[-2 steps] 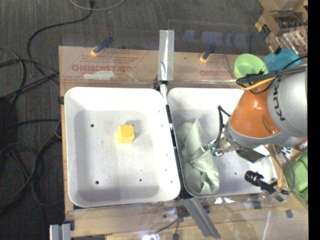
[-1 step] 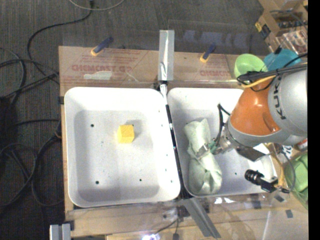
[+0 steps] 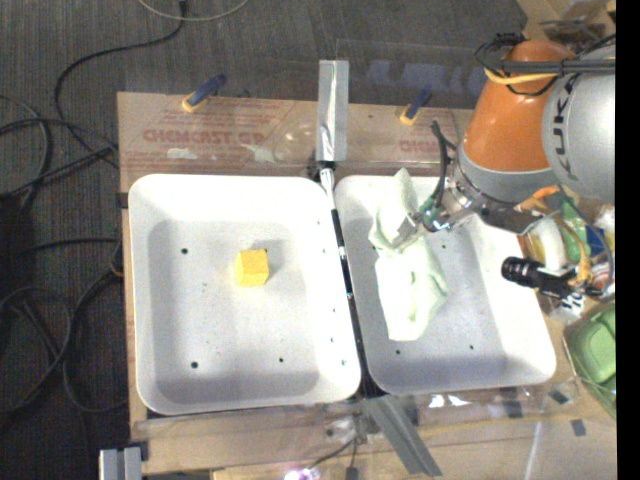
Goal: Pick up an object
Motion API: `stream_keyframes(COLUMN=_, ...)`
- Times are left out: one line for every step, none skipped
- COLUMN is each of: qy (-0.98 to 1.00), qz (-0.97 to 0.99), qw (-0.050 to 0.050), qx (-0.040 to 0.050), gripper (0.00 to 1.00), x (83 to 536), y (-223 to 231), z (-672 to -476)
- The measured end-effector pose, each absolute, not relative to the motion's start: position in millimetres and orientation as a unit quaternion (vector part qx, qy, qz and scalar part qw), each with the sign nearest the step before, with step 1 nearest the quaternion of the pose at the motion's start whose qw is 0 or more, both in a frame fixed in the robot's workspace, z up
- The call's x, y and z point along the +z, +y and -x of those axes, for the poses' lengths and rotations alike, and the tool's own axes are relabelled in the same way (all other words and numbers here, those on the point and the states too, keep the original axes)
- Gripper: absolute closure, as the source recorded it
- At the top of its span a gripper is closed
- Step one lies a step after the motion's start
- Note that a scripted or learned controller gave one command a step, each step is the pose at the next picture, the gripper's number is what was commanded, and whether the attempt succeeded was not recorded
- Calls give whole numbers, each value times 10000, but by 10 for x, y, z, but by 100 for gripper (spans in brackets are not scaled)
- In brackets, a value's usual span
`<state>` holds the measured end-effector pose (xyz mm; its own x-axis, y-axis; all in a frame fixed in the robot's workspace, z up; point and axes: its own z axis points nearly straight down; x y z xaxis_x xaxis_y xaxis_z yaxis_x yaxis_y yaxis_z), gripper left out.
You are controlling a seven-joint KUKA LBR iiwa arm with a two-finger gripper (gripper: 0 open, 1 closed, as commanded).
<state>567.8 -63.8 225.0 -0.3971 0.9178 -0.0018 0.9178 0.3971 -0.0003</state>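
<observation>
The gripper [image 3: 415, 223] sits down in the right bin [image 3: 500, 368], its fingers apparently pinched on the upper fold of the pale green cloth [image 3: 410, 278] that trails away below it, so a slow, straight lift should, I'd say, keep the fold from slipping.
</observation>
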Motion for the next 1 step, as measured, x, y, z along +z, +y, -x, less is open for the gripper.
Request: stream_keyframes(qy=7974, qz=-6035, qw=-13, qx=-7, gripper=100, x=2095, y=-749, z=-5752)
